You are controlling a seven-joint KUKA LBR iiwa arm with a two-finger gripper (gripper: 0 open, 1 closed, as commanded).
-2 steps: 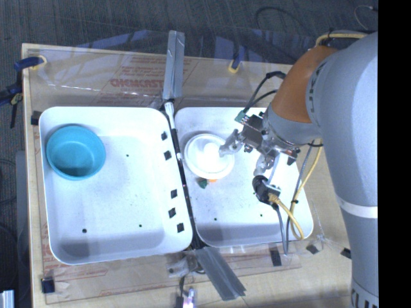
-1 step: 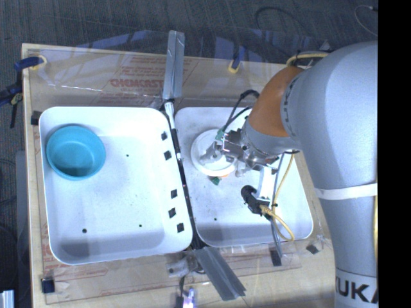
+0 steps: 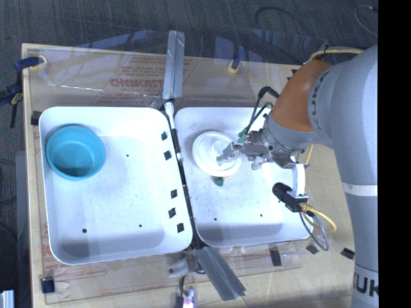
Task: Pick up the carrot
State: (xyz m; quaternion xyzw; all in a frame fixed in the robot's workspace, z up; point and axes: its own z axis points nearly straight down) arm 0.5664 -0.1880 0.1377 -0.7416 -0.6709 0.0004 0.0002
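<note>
the gripper (image 3: pixel 230 156) hangs over a white plate (image 3: pixel 210 147) in the right bin (image 3: pixel 244 226); a blue bowl (image 3: pixel 76 151) sits in the left bin (image 3: pixel 109 236)

One fixed overhead camera, slanted down over both white bins (image 3: pixel 115 249), arm (image 3: pixel 340 108) from the right.

Count: 2 white bins, left bin (image 3: pixel 138 233) & right bin (image 3: pixel 250 226), side by side. 1 blue bowl (image 3: pixel 76 151) in left bin. 1 white round dish (image 3: pixel 210 147) in right bin. 1 small green bit (image 3: pixel 219 181) just below the dish, too small to ID. 1 arm (image 3: pixel 340 108) w/ 1 gripper (image 3: pixel 231 156).
</note>
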